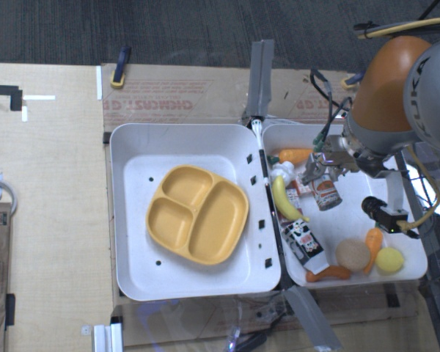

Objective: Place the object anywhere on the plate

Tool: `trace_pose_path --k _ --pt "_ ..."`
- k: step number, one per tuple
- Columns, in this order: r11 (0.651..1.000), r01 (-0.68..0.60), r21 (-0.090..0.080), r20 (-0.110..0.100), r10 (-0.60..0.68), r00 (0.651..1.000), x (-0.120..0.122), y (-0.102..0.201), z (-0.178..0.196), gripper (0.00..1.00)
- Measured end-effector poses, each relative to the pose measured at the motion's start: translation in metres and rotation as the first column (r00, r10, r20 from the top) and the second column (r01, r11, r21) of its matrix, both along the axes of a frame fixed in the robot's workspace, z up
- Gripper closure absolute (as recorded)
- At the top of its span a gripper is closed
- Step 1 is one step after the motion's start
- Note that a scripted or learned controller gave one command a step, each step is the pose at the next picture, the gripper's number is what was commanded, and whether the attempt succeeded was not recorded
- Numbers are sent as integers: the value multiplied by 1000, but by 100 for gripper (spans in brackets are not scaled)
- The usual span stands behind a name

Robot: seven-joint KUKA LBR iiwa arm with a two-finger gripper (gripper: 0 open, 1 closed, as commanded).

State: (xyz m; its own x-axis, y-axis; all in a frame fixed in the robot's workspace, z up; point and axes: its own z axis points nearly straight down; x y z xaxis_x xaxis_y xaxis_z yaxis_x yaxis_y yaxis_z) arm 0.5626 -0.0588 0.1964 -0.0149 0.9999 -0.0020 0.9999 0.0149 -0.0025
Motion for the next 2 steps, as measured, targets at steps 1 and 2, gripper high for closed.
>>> trace_pose_path --k 1,2 --pt "999 39 1 -1 -39 999 -12 84 -6 100" --pt "982 -189 1 -1 189 982 -2 131 -6 100"
